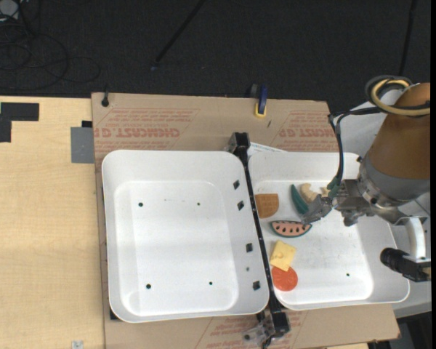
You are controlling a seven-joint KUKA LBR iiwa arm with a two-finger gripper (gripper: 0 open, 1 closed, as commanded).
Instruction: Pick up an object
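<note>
Camera view looks down on the arm reaching in over the right bin, with the jaws low among a cluster of small things near that bin's inner wall. Whether the jaws are parted or closed I cannot tell; the metal there is too dark and tangled to read, and nothing is clearly seen gripped.

Any of the loose pieces could serve as the object to pick. A teal curved piece lies touching or just beside the jaws on their far-from-arm side, with a small pale lump next to it. A watermelon-slice toy lies just below the jaws. A brown block sits further out from the jaws, against the bin divider. A yellow piece and an orange-red disc lie well below, touching each other.

The main risk, as I judge it, is crowding: the teal piece, pale lump and watermelon slice lie so close that a closing grip may pinch two at once or nudge one aside and close on air. Thin, flat pieces also slip easily.

Count: two white bins, the left bin being the other; six small objects, one of each kind; one arm.
</note>
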